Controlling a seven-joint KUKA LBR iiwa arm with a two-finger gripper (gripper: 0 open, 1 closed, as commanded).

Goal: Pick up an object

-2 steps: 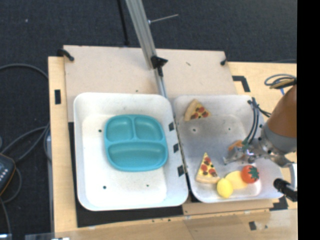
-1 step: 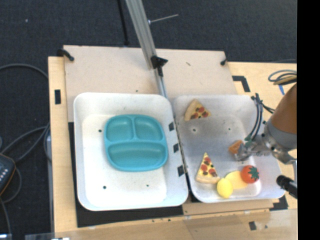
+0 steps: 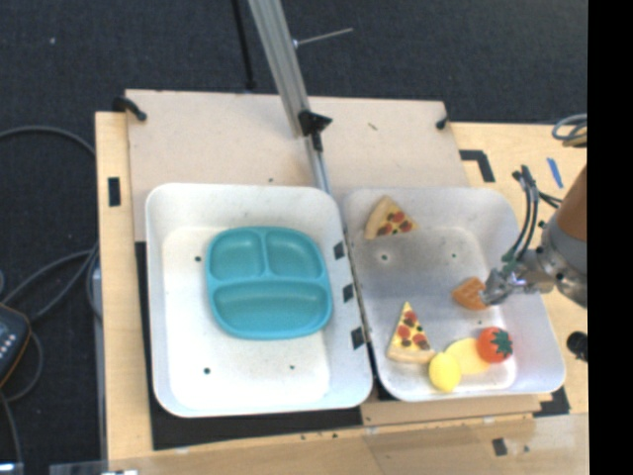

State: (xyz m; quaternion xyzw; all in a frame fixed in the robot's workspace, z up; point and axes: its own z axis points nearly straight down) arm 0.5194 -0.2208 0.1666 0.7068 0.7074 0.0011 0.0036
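Observation:
My gripper reaches in from the right, low over the right bin. Its tip sits against a small orange-brown food piece near the bin's right side. Whether the piece is between the fingers I cannot tell. In the same bin lie a pizza slice at the far left, a second pizza slice at the front, a yellow lemon-like toy and a red tomato-like toy at the front right.
The left bin holds a teal divided plate. A slanted metal rail runs from the top down to the gap between the bins. Cables hang beside the arm at the right.

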